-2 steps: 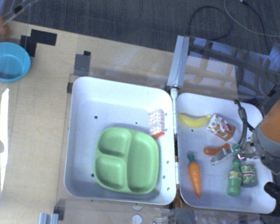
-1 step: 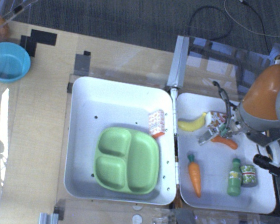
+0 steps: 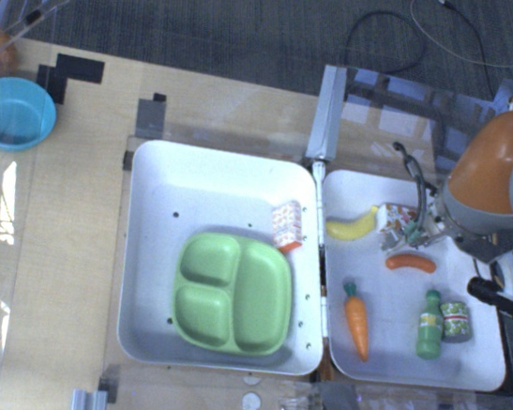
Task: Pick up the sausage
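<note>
The sausage (image 3: 410, 263), short and orange-red, lies in the right bin (image 3: 479, 373) near its middle, a little toward the back. My gripper (image 3: 411, 230) hangs just behind the sausage, over a small white packet (image 3: 395, 215). The sausage sits free on the bin floor, with nothing gripping it. The grey arm with its orange band (image 3: 489, 166) reaches in from the right.
A banana (image 3: 352, 226) lies left of the gripper. A carrot (image 3: 357, 324), a green bottle (image 3: 429, 324) and a small can (image 3: 456, 321) sit nearer the front. The left bin (image 3: 153, 232) holds a green divided plate (image 3: 233, 293) and a white-and-red item (image 3: 286, 224). A blue bowl (image 3: 12, 113) stands far left.
</note>
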{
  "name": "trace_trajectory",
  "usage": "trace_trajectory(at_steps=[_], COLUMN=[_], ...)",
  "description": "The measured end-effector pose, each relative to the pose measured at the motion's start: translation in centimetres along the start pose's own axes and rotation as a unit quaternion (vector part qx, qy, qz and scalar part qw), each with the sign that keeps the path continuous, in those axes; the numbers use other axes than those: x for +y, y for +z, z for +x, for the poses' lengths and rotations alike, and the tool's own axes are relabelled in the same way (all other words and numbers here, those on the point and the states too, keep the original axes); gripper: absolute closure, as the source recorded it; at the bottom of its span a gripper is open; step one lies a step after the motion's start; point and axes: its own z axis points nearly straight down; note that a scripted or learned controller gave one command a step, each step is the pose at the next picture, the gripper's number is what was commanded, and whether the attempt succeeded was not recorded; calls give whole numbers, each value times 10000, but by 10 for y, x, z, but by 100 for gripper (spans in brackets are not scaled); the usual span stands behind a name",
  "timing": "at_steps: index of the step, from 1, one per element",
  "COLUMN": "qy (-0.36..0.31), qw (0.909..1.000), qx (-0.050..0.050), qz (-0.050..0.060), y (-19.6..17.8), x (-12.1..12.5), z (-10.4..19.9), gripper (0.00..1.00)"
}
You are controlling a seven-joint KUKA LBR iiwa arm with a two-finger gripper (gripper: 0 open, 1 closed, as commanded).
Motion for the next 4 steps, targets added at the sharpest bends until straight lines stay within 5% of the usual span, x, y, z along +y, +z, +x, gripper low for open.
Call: trace_trajectory(at_steps=[1,2,3,4], qy=[0,993,2382,1442], qw=[10000,9950,9712,9895], qx=[3,41,2,20], qz=[4,132,59,68], y=[0,15,-37,-17], x=[0,34,20,-21], z=[0,23,-21,-1], gripper=[0,0,0,0])
